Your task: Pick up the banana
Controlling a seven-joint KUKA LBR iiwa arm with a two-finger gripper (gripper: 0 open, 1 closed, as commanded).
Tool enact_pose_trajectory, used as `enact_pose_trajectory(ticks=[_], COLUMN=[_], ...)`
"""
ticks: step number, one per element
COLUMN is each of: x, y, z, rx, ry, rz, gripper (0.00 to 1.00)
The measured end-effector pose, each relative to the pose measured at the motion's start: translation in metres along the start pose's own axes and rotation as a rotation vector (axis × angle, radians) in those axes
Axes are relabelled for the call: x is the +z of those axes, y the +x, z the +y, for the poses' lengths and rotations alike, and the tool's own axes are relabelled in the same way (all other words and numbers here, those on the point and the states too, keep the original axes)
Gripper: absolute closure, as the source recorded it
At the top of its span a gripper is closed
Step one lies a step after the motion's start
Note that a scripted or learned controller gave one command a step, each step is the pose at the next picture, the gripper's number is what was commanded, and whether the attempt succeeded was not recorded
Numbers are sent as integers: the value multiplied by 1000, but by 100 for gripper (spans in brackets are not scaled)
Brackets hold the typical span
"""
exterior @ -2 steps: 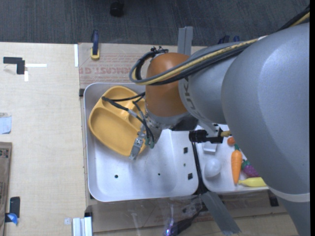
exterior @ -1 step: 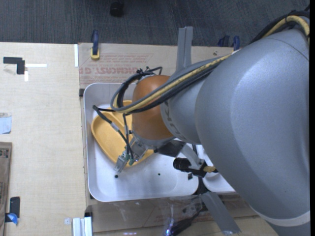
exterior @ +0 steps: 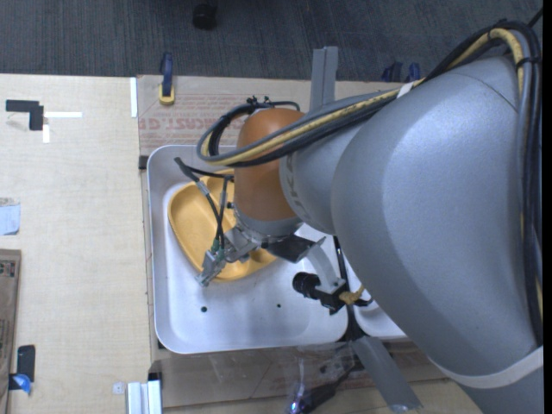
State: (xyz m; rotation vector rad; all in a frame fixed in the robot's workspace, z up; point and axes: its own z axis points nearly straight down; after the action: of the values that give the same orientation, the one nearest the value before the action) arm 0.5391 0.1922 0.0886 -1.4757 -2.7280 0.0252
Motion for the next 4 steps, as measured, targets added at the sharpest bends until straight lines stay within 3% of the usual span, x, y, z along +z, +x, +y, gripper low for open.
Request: enact_pose_trajectory(ticks=[1,2,3,4], x=[-6,-2,-3,-37], y=[4,-7,-2,19], z=[-2,-21,-9,-26], rx=[-7,234,581,554], ry=[9,-18,-28,-31], rz=[4,3,0,-18], gripper=[100,100,100,100])
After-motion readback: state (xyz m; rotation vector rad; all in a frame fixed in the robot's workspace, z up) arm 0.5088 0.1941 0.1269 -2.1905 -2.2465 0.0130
